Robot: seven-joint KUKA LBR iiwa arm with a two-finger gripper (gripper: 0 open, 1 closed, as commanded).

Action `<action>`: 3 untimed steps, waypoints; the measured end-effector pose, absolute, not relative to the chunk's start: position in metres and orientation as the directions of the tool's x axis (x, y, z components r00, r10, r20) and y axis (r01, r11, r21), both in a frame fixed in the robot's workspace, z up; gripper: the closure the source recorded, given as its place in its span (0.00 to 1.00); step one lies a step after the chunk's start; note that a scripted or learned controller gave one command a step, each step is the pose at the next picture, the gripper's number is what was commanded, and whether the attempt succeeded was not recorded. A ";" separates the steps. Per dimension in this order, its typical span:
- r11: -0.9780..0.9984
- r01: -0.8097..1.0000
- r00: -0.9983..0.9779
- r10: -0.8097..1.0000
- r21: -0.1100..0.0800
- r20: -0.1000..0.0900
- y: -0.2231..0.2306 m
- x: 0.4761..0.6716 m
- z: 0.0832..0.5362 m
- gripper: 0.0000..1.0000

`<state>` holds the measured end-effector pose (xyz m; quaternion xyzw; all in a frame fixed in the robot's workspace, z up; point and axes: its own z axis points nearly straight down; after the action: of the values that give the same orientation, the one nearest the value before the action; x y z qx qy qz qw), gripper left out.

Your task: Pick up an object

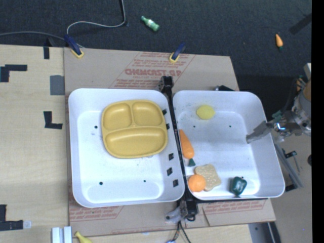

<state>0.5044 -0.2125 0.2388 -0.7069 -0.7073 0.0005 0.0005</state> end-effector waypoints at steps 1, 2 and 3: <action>0.002 1.000 -0.002 1.000 -0.003 0.001 -0.128 0.495 0.133 0.00; -0.003 1.000 0.004 1.000 0.006 -0.009 -0.109 0.539 0.087 0.00; -0.005 1.000 0.005 1.000 0.001 -0.015 -0.104 0.607 0.087 0.00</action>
<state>0.6069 -0.1037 0.0866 -0.7088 -0.7054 0.0051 -0.0058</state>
